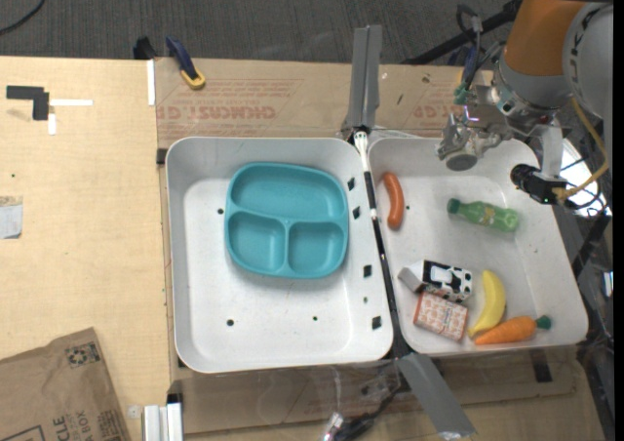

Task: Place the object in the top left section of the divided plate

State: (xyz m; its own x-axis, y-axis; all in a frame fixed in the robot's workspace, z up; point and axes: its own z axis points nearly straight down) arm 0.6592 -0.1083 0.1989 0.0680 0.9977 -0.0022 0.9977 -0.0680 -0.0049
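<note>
A: Where is the gripper (460, 148)?
B: At the right bin's (565, 263) twelve o'clock rim; whether clenched or released, I cannot tell.
A: And the divided plate (287, 220)?
B: In the left bin (195, 263), nine o'clock of the sausage (393, 200).

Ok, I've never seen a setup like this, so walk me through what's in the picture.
This is one photo from a camera fixed above a workbench, looking down at a slant. The grey and orange machine at the upper right is a robot arm; its claw hangs over the back of the right bin. I see nothing in the claw.

The left bin holds a teal divided plate. In the right bin lie a sausage, a green bottle, a small carton, a red packet, a banana and a carrot.
</note>
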